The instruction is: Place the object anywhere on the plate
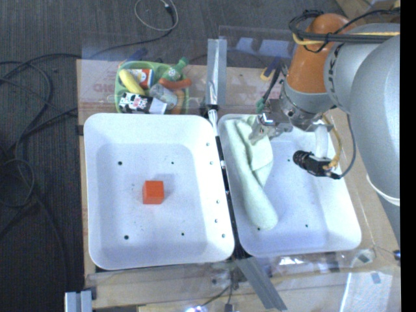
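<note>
Hovering the gripper (265, 126) at the pale green cloth's (255, 177) upper end, right bin (325, 233) | grip state: we can't tell | plate unseen | advice: we pinch a fold, lift straight.

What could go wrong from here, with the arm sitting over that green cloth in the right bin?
1. The gripper sits at the upper end of the pale green cloth. The cloth is long and limp, so it may slip free or trail over the bin wall if lifted.
2. I see no plate; a drop could land anywhere.
3. The orange cube lies alone in the left bin, so the arm may be working on the wrong object.
</note>
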Available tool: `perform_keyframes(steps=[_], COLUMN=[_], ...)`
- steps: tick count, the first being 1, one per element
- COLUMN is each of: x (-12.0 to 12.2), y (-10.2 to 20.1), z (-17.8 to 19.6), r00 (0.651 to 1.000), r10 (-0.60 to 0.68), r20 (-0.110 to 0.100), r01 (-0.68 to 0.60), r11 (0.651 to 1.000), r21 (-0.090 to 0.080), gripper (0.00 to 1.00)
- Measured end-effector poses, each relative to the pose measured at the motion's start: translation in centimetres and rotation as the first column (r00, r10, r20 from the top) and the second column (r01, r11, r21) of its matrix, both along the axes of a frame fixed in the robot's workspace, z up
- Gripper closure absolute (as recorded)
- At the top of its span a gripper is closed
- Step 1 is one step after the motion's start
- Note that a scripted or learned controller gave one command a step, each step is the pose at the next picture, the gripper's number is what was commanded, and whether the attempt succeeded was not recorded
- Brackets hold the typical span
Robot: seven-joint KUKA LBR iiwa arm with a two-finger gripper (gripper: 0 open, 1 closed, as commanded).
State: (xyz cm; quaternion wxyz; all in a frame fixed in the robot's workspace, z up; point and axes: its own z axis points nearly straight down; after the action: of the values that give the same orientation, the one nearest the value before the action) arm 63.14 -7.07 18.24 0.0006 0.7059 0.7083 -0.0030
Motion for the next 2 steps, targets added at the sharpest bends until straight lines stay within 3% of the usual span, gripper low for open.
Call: perform_keyframes(steps=[1,2], x=[0.0,-1.9], y=[0.0,5.6], z=[4.0,3.6], r00=[1.000,0.920], r10=[0.001,0.391], r20=[0.001,0.001], r01=[-0.001,-0.391], r11=[1.000,0.920], r21=[0.003,0.005], gripper=[1.00,1.00])
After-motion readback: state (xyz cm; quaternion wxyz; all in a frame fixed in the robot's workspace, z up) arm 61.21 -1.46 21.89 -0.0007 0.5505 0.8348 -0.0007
